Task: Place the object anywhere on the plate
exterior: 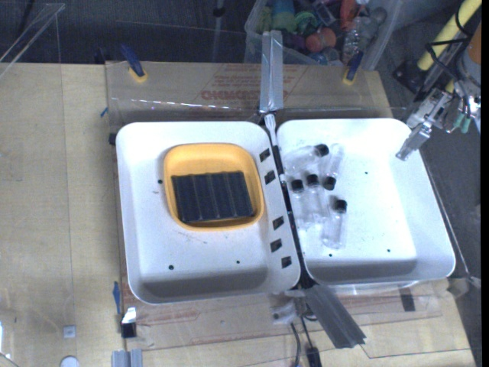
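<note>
Vials (319, 193) in right bin | tool (407, 148) well apart, right rim | grip state unclear

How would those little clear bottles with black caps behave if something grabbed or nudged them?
The clear bottles look small and thin-walled, so probably light. Lying on their sides, they would likely roll when pushed. Their glossy surface may be slippery.

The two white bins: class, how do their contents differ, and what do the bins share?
The left bin holds one yellow plate bearing a dark ribbed insert; the right bin holds several small clear vials with black caps. The plate sits centred; the vials cluster near the divider. Both bins are shallow, white and round-cornered.
</note>
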Motion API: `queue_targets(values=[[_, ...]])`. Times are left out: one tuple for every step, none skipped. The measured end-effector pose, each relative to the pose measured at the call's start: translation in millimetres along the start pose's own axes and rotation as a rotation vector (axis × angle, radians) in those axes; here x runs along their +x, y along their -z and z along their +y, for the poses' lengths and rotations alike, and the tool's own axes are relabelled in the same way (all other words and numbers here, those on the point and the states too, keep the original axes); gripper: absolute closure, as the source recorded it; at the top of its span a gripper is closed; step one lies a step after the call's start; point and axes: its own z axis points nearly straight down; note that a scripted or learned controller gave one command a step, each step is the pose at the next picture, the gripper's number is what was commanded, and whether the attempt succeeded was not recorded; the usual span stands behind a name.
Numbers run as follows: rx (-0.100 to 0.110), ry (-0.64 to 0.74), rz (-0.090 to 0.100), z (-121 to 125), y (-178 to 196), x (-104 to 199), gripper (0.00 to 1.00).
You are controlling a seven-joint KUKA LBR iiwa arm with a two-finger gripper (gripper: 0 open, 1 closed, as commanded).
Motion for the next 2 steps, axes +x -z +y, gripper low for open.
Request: queue_targets(values=[[-0.001, 0.004, 0.0, -1.0, -3.0, 1.8, 0.0], [-0.002, 0.004, -0.001, -2.1, 0.5, 2.8, 0.0]])
